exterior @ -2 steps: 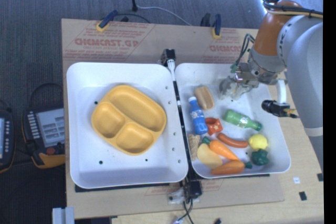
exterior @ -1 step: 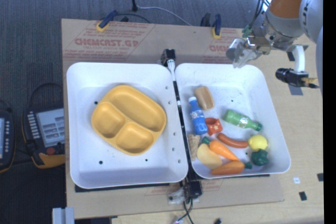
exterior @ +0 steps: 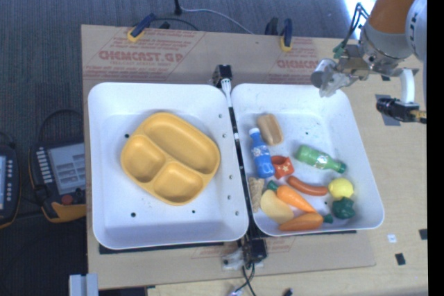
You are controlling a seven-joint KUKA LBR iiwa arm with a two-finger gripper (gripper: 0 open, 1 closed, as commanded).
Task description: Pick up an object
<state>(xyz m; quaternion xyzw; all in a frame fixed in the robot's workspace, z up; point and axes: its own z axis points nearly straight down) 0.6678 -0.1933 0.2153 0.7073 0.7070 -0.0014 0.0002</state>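
The tool (exterior: 326, 77) hangs over the right bin's (exterior: 361, 149) far corner, too blurred to tell how its grip stands. Below, toy food crowds the near end: a blue bottle (exterior: 261, 154), green bottle (exterior: 319, 159), carrot (exterior: 295, 197), lemon (exterior: 340, 188), partly overlapping.

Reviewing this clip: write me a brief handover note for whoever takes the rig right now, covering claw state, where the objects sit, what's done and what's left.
Claw: over the far right corner of the right bin, above the rim; nothing visible in it, and I cannot tell its opening.
Left bin: holds the yellow divided tray.
Right bin: toy food clustered toward the near side, including the blue bottle, green bottle, hot dog bun, lemon and carrot.
Done: nothing picked yet.
Left: descend onto one object, grasp, lift.
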